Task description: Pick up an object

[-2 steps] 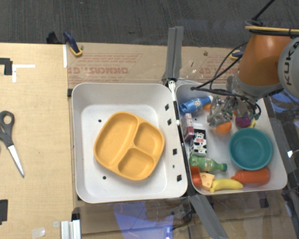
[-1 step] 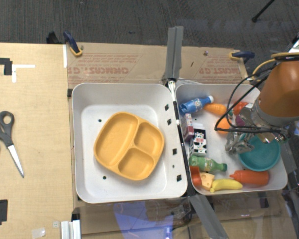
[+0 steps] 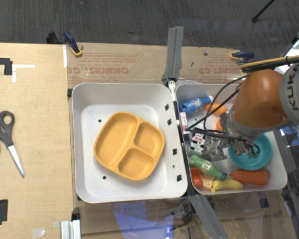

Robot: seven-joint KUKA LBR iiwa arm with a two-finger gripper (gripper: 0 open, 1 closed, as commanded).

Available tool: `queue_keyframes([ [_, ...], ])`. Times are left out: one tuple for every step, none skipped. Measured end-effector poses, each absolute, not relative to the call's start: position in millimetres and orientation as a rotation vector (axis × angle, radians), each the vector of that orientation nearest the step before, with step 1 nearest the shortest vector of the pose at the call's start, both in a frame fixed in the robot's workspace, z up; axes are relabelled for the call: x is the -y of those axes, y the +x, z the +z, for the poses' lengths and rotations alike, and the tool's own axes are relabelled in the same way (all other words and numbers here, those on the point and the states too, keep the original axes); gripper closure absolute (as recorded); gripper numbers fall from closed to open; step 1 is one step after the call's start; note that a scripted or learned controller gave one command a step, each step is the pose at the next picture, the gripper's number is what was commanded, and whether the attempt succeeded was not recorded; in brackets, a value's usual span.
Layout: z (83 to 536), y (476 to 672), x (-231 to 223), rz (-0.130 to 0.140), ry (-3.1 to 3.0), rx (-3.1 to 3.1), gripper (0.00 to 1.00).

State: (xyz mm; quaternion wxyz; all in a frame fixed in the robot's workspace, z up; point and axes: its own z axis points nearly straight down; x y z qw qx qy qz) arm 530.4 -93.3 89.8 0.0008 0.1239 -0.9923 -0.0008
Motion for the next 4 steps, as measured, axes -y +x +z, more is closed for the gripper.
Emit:
queue_keyframes([
  [89.9,562.6,181.6,-0.006,1.004,2.979,1.0],
  [89.8,562.5,181.5,-0.007,1.003,2.979,0.0],
  [91.1,607.1,121.2,0.003,0.998,2.983,0.0],
  [98.5,608.2,120.0,-0.003,0.993,2.987,1.0],
])
